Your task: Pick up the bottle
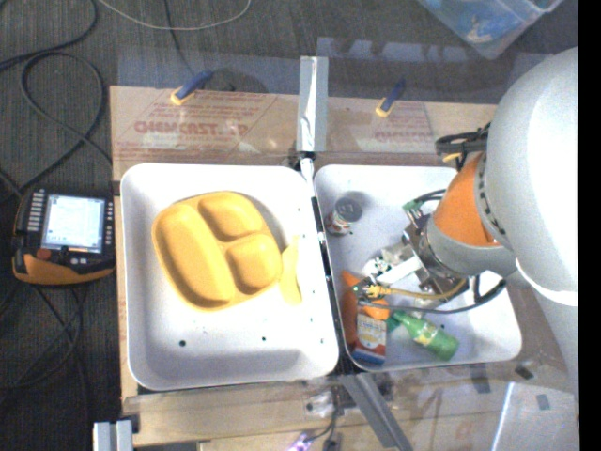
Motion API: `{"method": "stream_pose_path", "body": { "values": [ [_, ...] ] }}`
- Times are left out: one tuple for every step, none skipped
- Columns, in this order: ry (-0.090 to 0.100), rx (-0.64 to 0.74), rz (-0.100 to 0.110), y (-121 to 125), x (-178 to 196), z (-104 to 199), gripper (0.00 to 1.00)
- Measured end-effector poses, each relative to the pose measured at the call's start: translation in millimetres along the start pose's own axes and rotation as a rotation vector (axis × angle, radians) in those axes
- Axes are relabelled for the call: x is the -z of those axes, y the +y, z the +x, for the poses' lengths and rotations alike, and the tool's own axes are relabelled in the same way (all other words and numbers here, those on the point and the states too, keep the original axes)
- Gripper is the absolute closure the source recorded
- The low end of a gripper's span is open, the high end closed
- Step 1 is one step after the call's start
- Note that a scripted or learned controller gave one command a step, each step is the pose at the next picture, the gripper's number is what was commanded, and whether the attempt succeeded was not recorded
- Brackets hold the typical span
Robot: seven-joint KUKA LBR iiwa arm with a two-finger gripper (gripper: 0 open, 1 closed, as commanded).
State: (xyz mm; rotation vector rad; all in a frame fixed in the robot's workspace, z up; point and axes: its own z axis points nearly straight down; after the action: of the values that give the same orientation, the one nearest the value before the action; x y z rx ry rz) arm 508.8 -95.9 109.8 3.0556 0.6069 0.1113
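The approach step is judged to be in hand, with no grasp made. The green bottle (425,334) is seen lying on its side on the floor of the right bin (488,346), close to that bin's near wall and just beside an orange packet (372,330). The gripper (387,269) is placed inside the right bin, above and near the bottle but apart from it. Whether the gripper is spread or closed cannot be told; nothing is seen held. A descent onto the bottle's body, aligned across its width, is judged to be required next.
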Motion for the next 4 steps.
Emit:
{"method": "stream_pose_path", "body": {
  "values": [
    [0.003,-0.178,0.008,-5,0,3,0.0],
    [0.002,-0.177,0.008,-4,0,3,0.0],
    [-0.073,-0.108,0.034,-57,75,2,0.0],
    [-0.073,-0.189,0.032,-87,75,15,0.0]
  ]
}}
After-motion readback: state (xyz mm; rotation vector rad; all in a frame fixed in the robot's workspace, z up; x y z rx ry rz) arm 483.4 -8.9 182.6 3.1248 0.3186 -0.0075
